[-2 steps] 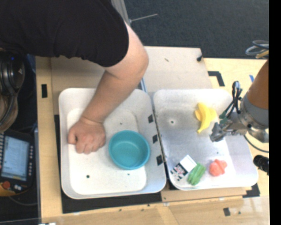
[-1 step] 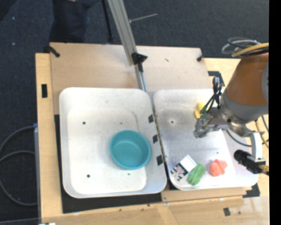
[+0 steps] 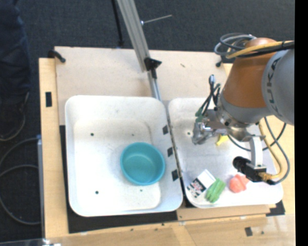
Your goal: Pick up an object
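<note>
You see the claw (image 3: 201,136) low in the right bin (image 3: 182,109); whether it's apart or together you cannot tell. The green object (image 3: 214,190) and pink object (image 3: 238,183) lie unlifted near the bin's front edge.

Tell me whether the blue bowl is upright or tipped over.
Upright. The blue bowl sits in the left bin with its open mouth facing up, its round rim and inside showing.

A pale wooden bench (image 3: 108,76) stands on dark carpet (image 3: 66,14), with a cable (image 3: 10,178) looping at left.
</note>
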{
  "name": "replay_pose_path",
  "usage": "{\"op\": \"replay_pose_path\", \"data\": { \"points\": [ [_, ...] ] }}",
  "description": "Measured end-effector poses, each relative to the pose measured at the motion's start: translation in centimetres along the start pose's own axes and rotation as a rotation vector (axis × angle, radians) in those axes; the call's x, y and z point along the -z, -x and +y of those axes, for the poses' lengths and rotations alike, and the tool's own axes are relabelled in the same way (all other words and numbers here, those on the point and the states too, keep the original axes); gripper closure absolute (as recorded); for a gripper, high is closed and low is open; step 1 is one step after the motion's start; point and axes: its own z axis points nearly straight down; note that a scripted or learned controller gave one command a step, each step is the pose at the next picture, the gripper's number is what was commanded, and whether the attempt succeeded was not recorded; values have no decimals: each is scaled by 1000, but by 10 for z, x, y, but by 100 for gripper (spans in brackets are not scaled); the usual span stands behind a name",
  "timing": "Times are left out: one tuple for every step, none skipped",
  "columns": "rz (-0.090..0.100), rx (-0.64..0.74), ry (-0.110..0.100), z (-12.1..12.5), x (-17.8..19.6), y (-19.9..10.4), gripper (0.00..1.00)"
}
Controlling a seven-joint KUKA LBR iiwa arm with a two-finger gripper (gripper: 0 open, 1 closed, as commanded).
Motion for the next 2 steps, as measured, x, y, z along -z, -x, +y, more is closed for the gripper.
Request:
{"op": "replay_pose_path", "data": {
  "points": [
    [-1,-1,-1,21,-10,-48,100],
    [0,0,0,35,2,-96,100]
  ]
}}
